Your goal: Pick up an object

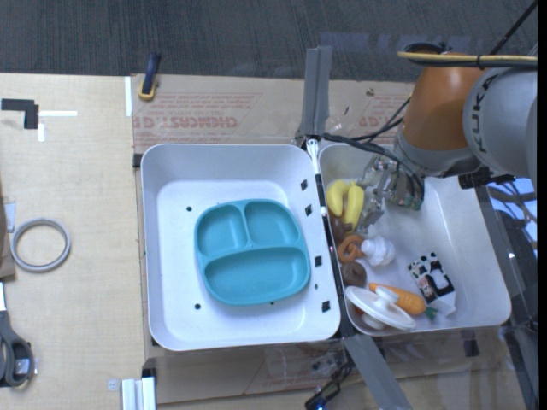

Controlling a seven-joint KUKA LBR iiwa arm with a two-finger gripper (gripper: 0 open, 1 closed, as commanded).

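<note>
Reversed red print on cardboard [218, 114], unreadable. Gripper [376, 202] low in right bin [479, 263], can't tell finger state; yellow bananas [345, 202] just left of it by the bin's left wall. Carrot [400, 298] nearer front, well apart. Left bin [162, 229] holds blue divided plate [252, 251], open floor around.

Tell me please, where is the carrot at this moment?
The carrot lies in the right bin, near its front edge, resting on a white dish, beside the black-and-white toy.
</note>
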